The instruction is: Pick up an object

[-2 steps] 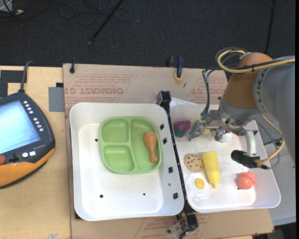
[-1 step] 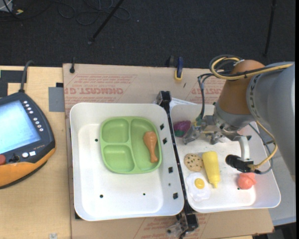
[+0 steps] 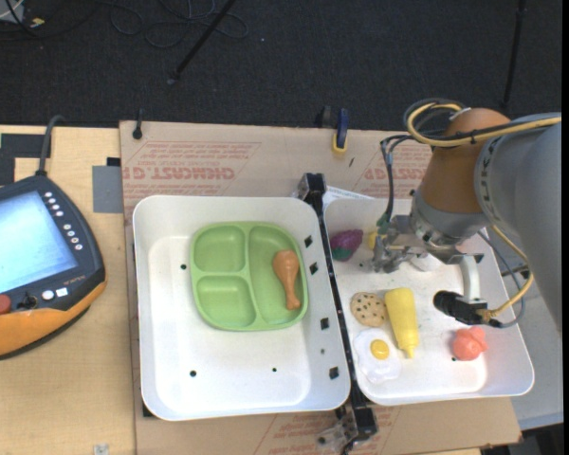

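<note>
While the end effector (image 3: 391, 252) hangs low in the upper part of the right bin (image 3: 512, 373), near the purple toy (image 3: 345, 244), its opening cannot be told and nothing shows in its hold. A sound grasp, I judge, means centring over that toy, clear of the bin wall and the cookie (image 3: 366, 307) below.

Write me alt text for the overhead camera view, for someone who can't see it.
A grey robot arm reaches from the right, its gripper low over the right bin, near a purple toy, cookie, yellow mustard bottle, fried egg and pinkish-red toy. The left bin holds a green divided plate with a drumstick.
</note>
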Available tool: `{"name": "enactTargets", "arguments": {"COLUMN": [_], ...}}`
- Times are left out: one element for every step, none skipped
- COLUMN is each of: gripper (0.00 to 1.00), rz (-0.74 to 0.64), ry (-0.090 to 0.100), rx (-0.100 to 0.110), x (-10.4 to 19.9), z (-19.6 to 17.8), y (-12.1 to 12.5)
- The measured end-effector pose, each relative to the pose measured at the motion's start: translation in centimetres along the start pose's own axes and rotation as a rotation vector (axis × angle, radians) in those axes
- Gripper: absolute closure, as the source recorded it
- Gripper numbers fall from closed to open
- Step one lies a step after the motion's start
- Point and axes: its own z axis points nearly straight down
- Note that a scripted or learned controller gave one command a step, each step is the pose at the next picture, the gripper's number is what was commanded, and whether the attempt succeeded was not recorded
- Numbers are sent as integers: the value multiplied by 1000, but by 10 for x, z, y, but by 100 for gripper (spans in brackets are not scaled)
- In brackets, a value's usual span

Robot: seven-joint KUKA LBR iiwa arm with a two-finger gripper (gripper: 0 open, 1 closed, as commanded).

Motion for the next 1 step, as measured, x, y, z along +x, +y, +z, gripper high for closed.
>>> {"name": "enactTargets", "arguments": {"gripper": [100], "rz": [0], "ry": [-2], "rx": [-7], "x": [-7], "z": [-53], "y": [9]}}
